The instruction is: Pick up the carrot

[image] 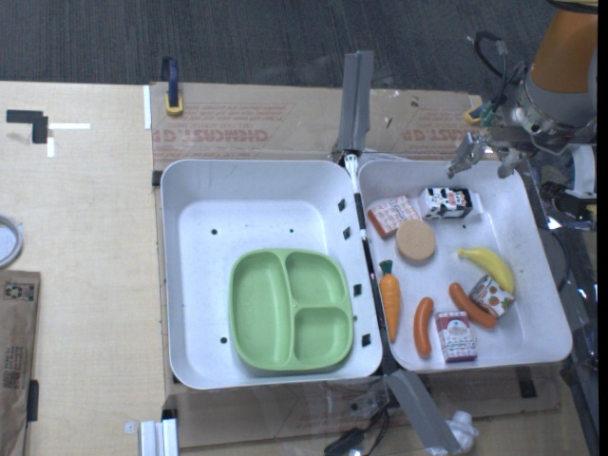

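Orange target: my carrot lies in the right bin, hard against that bin's left wall, green top pointing to the far side, tip toward the near rim.
Carrot's neighbours: just right of the carrot I see a small red sausage; beyond the carrot's green top, a round tan disc.
Further from the carrot: a red-and-white carton past the disc, a black-and-white milk box toward the bin's far wall, a banana, a second sausage with a small box on it, and a red carton near the front.
End effector: my end effector hangs over the right bin's far rim, well apart from the carrot and nothing between its fingers; I cannot tell how far they are spread.
Left of the carrot: the left bin holds a green divided plate.
Table: cardboard lies on the table behind both bins.
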Tool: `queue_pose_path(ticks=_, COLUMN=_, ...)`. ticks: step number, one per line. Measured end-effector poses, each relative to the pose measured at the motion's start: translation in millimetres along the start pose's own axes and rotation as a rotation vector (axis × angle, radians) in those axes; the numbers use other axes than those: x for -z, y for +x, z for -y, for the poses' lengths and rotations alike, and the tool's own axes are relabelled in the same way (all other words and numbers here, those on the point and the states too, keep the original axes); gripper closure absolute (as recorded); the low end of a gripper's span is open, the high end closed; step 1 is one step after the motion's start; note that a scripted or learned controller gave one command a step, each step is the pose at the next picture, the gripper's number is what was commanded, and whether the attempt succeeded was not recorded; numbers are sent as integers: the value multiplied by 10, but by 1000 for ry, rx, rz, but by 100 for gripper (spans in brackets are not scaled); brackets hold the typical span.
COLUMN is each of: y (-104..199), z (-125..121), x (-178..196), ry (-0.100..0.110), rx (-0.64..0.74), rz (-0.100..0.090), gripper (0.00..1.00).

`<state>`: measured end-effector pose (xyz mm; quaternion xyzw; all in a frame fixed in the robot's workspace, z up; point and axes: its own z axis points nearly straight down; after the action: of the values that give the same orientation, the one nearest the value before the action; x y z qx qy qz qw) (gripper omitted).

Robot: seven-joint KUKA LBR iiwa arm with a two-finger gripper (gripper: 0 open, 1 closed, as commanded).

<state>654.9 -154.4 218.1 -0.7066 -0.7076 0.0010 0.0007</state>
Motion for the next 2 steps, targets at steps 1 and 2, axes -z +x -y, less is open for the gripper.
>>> queue_pose_path(ticks=1, y=509, z=653, x=-1041, ry=1, rx=10, rz=-1, gripper=0)
queue_pose_path(ticks=2, y=264, z=804, x=-1222, ry=-10, rx=-49, rz=1, gripper=0)
